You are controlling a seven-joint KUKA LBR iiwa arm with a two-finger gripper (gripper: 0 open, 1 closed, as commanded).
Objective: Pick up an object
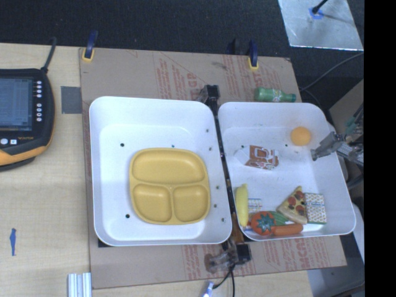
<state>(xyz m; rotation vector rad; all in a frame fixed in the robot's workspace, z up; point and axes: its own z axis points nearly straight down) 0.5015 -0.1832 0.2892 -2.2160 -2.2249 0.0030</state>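
— Where is the gripper point(323, 148)?
— At the right edge of the right bin point(328, 184), low over its rim, just right of the orange ball point(301, 135). Whether it is open or closed I cannot tell.
— And the things to pick?
— All in the right bin: the ball near the top, a brown-and-white packet point(262, 158) in the middle, a banana point(242, 205) along the left wall, a pizza slice point(293, 205) and a carrot point(287, 230) at the bottom.
— The left bin point(111, 166)?
— It holds a yellow divided tray point(168, 185). A green bottle point(275, 94) lies on the bench beyond the right bin.
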